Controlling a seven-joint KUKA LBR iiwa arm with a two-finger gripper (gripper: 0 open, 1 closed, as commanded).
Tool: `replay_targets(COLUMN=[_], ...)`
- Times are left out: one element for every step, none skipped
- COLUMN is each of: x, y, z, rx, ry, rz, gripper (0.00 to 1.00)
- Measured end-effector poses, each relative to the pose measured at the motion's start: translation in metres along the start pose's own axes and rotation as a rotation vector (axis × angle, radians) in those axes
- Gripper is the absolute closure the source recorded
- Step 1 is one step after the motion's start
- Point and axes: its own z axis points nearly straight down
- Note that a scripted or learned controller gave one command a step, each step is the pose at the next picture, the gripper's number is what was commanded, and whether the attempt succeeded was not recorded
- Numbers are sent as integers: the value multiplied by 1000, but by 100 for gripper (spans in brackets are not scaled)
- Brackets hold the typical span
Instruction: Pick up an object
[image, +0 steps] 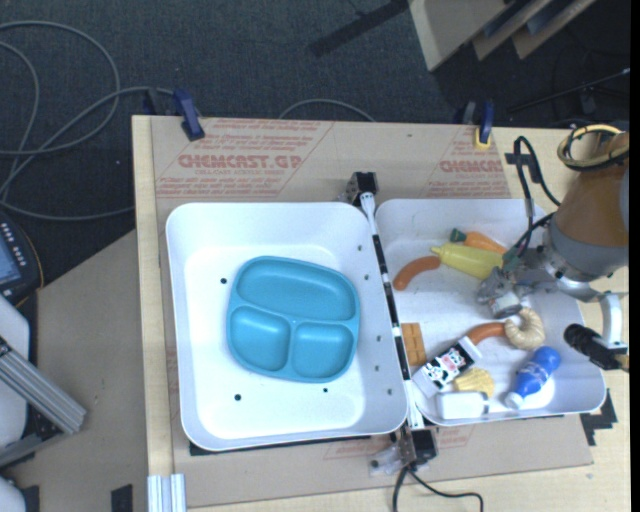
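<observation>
Gripper (505, 290) low in right bin (420, 222) | jaw state: you cannot tell | yellow bottle (466, 259) just beside jaws | nothing lifted yet; your pick remains.

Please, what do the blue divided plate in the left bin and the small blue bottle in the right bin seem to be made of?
The blue divided plate looks like moulded plastic with a smooth, slightly matte finish: even colour, soft rounded compartment walls, only a mild sheen. The small blue bottle also appears to be plastic, glossier, with a white cap end; at this size I cannot rule out rubber.
</observation>
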Motion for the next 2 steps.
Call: replay_targets(x=[81,136], y=[44,-19], z=[10,-96], rx=[-1,-1], ry=[2,4], rz=[-8,-6], gripper=[100,100])
